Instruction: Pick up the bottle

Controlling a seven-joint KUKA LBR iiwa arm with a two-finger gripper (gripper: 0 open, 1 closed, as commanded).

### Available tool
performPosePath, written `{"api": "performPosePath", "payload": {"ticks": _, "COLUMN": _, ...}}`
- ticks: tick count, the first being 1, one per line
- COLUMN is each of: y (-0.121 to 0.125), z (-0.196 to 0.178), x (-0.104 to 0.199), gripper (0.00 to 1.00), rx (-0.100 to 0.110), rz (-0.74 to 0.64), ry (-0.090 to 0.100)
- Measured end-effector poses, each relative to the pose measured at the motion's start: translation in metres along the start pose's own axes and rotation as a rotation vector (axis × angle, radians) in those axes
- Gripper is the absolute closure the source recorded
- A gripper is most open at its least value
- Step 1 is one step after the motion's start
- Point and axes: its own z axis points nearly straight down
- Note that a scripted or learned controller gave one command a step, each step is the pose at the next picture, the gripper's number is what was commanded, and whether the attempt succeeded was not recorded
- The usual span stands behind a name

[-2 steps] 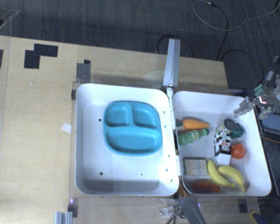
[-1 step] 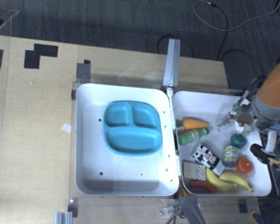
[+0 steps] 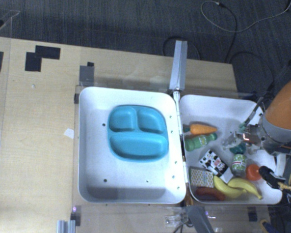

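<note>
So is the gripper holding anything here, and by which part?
Cannot be told: the gripper hangs over the right bin, too blurred to show anything held.

The bottle point(image 3: 200, 141) is green, with a paler green cap end, and lies on its side in the right-hand bin, right of the frame's centre. Its long axis runs slantwise, the cap end toward the upper right and the base toward the lower left beside the bin's left wall. It lies just below an orange carrot.
</note>
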Motion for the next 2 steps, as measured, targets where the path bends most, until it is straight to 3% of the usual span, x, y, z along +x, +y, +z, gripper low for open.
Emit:
{"api": "performPosePath", "payload": {"ticks": 1, "y": 0.003, "z": -0.012, "x": 0.001, "gripper": 1.00, "rx": -0.008, "rz": 0.000, "ry": 0.000}}
{"api": "performPosePath", "payload": {"ticks": 2, "y": 0.016, "z": -0.177, "x": 0.056, "gripper": 1.00, "rx": 0.003, "rz": 0.018, "ry": 0.000}}
